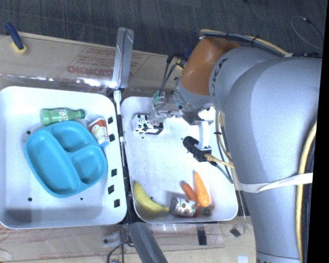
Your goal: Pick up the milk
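Observation:
The milk (144, 125) is a small white carton with black cow patches, lying in the upper left corner of the right bin (226, 209). My gripper (159, 108) hangs at the carton's upper right edge, right over it or touching it. The grey arm with its orange band comes in from the right and hides the bin's far right corner. From this view I cannot see whether the carton sits between the fingers.
The right bin's near end holds a banana (146, 199), two carrots (199, 190) and a small can (184, 207). In the left bin (6, 201) lie a blue divided plate (66, 157), a green bottle (62, 115) and a red-and-white carton (99, 131).

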`<state>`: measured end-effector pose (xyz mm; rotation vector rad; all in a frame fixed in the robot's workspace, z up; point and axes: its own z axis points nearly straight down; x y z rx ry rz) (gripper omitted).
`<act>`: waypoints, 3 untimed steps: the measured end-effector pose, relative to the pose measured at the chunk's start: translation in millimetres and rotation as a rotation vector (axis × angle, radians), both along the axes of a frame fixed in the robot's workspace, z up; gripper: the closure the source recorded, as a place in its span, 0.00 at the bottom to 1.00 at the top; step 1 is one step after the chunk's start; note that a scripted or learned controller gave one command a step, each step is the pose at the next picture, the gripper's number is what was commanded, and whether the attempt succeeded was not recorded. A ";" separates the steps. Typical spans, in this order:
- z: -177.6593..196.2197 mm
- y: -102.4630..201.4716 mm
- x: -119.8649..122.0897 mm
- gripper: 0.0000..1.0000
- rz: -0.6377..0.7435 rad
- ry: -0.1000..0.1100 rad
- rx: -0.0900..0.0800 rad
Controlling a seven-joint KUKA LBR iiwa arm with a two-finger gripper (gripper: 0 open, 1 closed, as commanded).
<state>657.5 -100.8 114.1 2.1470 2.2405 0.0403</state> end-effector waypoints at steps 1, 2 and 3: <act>-1.5 0.3 5.3 0.00 0.120 0.012 -0.008; 154.4 -7.6 -0.1 0.00 0.350 0.045 -0.002; 36.1 5.6 -0.9 0.00 0.414 0.049 -0.002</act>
